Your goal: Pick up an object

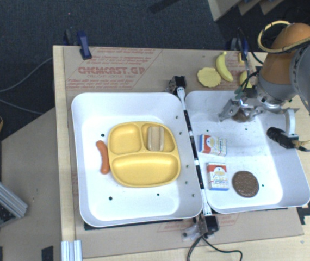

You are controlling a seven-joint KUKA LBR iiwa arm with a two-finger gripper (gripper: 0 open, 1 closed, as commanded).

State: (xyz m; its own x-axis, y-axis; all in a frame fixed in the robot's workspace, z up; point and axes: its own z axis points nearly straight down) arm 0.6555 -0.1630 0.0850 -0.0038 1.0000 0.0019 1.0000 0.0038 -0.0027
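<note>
My gripper [241, 113] hangs low over the far end of the right bin [285, 173], open, with nothing between its fingers. Nearer in that bin lie two small red-and-white cartons [213, 144] [217, 176] and a round brown patty [246, 184], all well clear of the gripper. The left bin [90, 124] holds a yellow divided plate [143, 155] with a tan bun [155, 138] in its upper right compartment. An orange sausage [104, 156] lies just left of the plate.
A banana [224, 67] and a flat yellow piece [209, 77] rest on the bench behind the right bin. A black cable fitting [281, 136] sticks into the right bin's right side. The grey arm [285, 58] comes in from the upper right.
</note>
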